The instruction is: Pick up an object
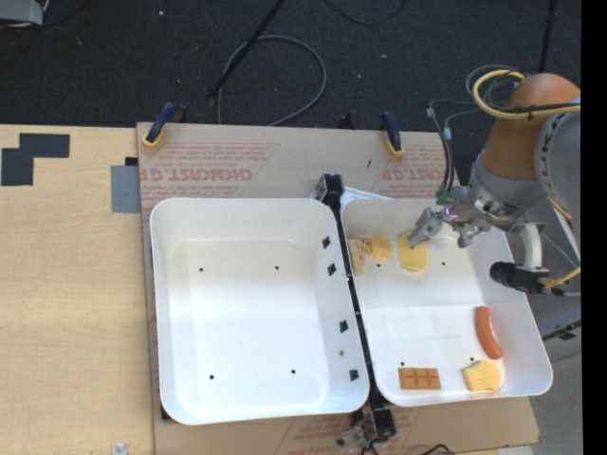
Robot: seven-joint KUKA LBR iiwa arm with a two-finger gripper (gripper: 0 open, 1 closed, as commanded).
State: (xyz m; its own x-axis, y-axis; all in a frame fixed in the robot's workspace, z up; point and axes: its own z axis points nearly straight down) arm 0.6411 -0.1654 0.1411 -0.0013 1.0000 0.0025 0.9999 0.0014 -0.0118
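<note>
Grey gripper (424, 232) is seen right of centre, just above a yellow piece (413, 256); its finger spread cannot be judged.

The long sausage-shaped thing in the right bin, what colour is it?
Orange-red; the long sausage-shaped piece shows plainly in the camera view.

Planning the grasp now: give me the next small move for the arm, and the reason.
Probably lower the gripper a little toward the yellow piece just below it in the right bin. That piece lies nearest the gripper; the sausage, the waffle and the other pieces lie farther off.
</note>
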